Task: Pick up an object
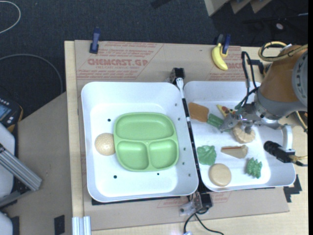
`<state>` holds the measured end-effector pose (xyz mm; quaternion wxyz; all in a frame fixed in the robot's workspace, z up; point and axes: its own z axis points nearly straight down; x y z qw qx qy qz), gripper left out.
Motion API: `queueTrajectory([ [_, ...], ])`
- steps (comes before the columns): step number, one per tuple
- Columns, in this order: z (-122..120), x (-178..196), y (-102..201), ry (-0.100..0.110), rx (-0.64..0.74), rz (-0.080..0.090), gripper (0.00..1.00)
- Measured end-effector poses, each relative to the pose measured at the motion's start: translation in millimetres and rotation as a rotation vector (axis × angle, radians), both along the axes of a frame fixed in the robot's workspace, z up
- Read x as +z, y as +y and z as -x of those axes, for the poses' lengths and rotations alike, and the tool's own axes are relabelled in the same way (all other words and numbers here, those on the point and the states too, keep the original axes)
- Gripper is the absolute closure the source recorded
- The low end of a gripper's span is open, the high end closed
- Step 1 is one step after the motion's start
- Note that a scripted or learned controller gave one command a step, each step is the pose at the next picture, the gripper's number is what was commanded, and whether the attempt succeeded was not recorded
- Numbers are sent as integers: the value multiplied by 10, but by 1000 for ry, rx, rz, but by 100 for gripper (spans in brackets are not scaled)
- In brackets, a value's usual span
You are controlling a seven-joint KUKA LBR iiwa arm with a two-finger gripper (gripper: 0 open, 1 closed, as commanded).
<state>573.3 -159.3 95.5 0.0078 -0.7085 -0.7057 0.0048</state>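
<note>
The gripper (238,121) hangs low in the right bin (279,181), its tip just above a pale, bread-like piece (244,135); whether it is open, closed or gripping anything cannot be made out. That piece looks like the likeliest target, since the arm is poised over it. Close around lie an orange wedge (198,111), a small green piece (213,120), a tan slice (234,151), a leafy green (206,154), a round bun (220,174) and a little green tree (254,167). The left bin (95,180) holds a green divided tray (146,141) and a beige ball (104,144).
</note>
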Motion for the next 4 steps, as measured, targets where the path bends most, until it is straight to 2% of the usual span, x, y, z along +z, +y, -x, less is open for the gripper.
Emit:
queueTrajectory([
  [1,-69,198,3,-21,3,5,100],
  [2,485,-70,-633,-21,0,-9,100],
  [3,818,1254,-270,-30,7,7,100],
  [4,983,-104,-628,-6,-1,1,100],
])
